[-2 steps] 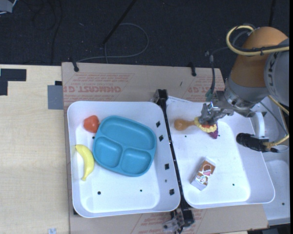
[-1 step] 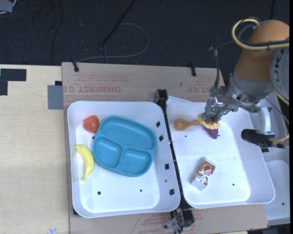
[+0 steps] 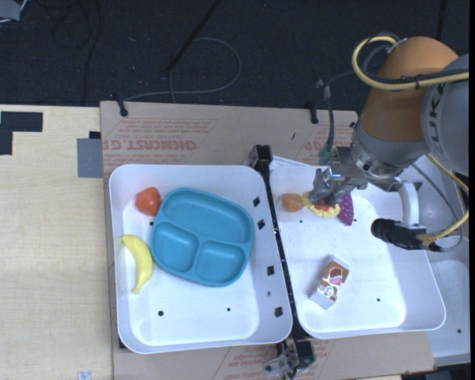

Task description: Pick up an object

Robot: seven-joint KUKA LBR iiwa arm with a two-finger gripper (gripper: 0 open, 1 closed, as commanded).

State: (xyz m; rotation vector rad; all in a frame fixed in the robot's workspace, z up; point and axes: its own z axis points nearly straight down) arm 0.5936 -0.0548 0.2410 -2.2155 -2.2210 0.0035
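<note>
a pale wooden bench [image 3: 39,244] fills the lower left, and on it lies a brown cardboard sheet [image 3: 198,137] with red print, which carries two shallow white bins side by side. behind the bench the floor is dark, with thin cables on it.

nearest to the camera, in the right bin [image 3: 380,311], a small carton [image 3: 330,283] with a brown and white label lies tilted, well apart from the other things in this bin. in the left bin [image 3: 190,323] a yellow banana [image 3: 138,261] lies along the left wall, just beside a blue tray [image 3: 202,237] with three compartments. the tray takes the middle of that bin. a red-orange fruit [image 3: 148,201] sits at the far left corner, just beside the tray's edge.

further back in the right bin, near its far wall, there is a small group: an orange-brown piece [image 3: 293,203] on the left, then a yellow piece [image 3: 324,210] and purple grapes [image 3: 347,209], which look to be touching each other. the gripper [image 3: 327,187] is directly above the yellow piece, very near or touching it. i cannot tell from this view if it is grasping anything.

the grey arm [image 3: 400,125] with its orange band reaches in from the right, over the far right corner of the bin.
</note>
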